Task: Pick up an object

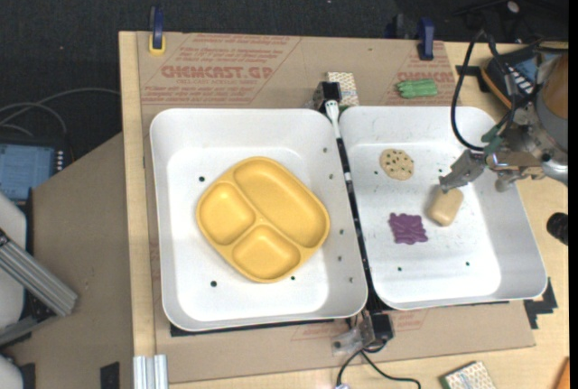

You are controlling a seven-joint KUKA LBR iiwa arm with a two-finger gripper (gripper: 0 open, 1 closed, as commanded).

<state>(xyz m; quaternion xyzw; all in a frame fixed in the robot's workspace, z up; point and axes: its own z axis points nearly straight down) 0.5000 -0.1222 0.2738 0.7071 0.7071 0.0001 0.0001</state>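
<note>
The right white bin (506, 274) holds three small things: a round chocolate-chip cookie (396, 163), a flat purple piece (407, 228) and a beige lump (444, 208). My gripper (479, 180) hangs over the right part of this bin, reaching in from the right. It is open, with one finger (457, 173) slanting down to the left, its tip just above the beige lump. Nothing sits between the fingers. The left white bin (172, 198) holds a yellow three-compartment plate (262, 217).
A green item (417, 89) lies on the cardboard behind the right bin. Black cables (462, 107) loop above the bin's back right corner. A divider rail (348, 198) runs between the two bins.
</note>
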